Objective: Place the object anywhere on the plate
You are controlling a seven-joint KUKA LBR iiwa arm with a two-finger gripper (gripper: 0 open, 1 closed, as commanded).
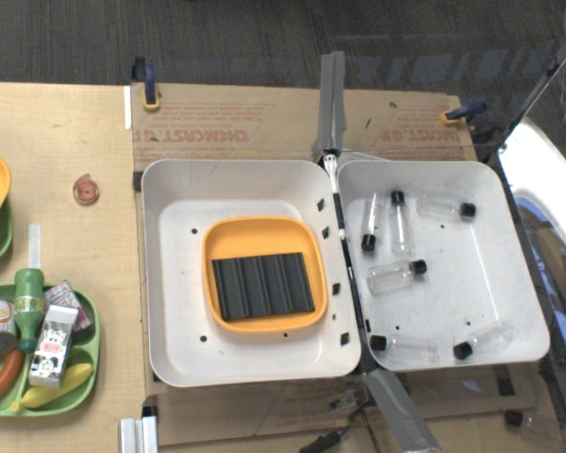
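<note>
Left bin (170, 347): orange plate (264, 243) centred, dark ridged block (264, 285) lying on it. Right bin (519, 281): clear black-capped vials (396, 274) scattered, apart from plate. Bench left: green tray (85, 371) of toy food, green bottle (28, 308). Gripper state: cannot tell.

Past the bench's (66, 243) right edge, a pale grey, glossy, rounded form, seemingly the arm (540, 173); its markings are too blurred to read.
</note>
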